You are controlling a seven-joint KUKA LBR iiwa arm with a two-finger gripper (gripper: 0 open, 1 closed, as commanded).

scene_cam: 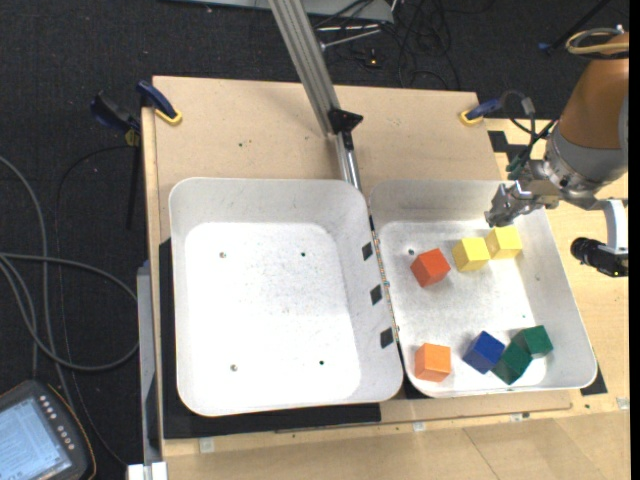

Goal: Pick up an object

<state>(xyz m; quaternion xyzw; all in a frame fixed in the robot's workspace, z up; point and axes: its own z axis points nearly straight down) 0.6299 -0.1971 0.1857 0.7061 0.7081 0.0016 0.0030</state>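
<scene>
The right bin (400,213) holds several small blocks. Two yellow blocks lie near its far right side, one (471,254) to the left and one (505,241) to the right. A red-orange block (430,267) lies left of them. An orange block (433,361), a blue block (486,351) and two green blocks (514,362) (537,340) sit along the near edge. My gripper (500,211) hangs just above the right yellow block, at the bin's far right rim, with nothing seen between its fingers.
The left bin (200,208) lies beside the right one. A metal pole (305,48) slants down to the gap between the bins. Blue and yellow clamps (155,101) (485,110) grip the bench's far corners. Cables lie on the dark floor at left.
</scene>
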